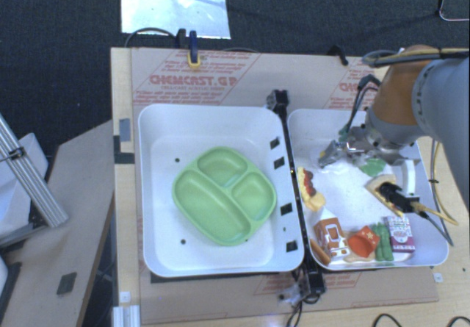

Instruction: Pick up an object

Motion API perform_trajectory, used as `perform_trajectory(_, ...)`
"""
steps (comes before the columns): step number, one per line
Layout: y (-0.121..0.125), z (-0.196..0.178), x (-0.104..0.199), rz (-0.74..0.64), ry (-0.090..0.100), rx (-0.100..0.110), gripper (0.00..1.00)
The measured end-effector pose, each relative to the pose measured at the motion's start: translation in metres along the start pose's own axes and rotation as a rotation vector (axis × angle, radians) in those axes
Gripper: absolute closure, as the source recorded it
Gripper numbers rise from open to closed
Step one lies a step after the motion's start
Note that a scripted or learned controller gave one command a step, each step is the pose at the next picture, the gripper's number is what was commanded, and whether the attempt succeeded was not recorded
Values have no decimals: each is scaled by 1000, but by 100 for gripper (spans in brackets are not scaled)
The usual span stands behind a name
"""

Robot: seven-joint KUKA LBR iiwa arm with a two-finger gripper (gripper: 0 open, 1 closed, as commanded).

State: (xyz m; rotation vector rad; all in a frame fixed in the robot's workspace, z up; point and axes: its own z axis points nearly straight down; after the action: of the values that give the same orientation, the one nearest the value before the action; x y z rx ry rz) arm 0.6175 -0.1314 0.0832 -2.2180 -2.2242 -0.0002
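Note:
My gripper (332,153) hangs low over the upper left part of the right bin (317,121), with the grey arm coming in from the right. Nothing shows between its tips. A pale green object (373,167) lies just right of it, partly under the wrist. A yellow and red toy food piece (309,187) lies below the gripper by the bin's left wall. Along the front of the bin sit an orange and white box (331,237), a red-orange piece (361,242), a green piece (382,239) and a small red and white carton (400,234).
The left bin (158,171) holds a light green divided plate (224,195). A black divider rail (288,171) runs between the two bins. Cables trail off the right edge of the bench.

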Motion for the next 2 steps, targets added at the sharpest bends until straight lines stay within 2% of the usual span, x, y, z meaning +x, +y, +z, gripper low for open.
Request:
perform_trajectory(1, 2, -14, -1, -1, -1, -7, 100)
perform_trajectory(2, 12, -75, 2, -3, -2, -8, 100)
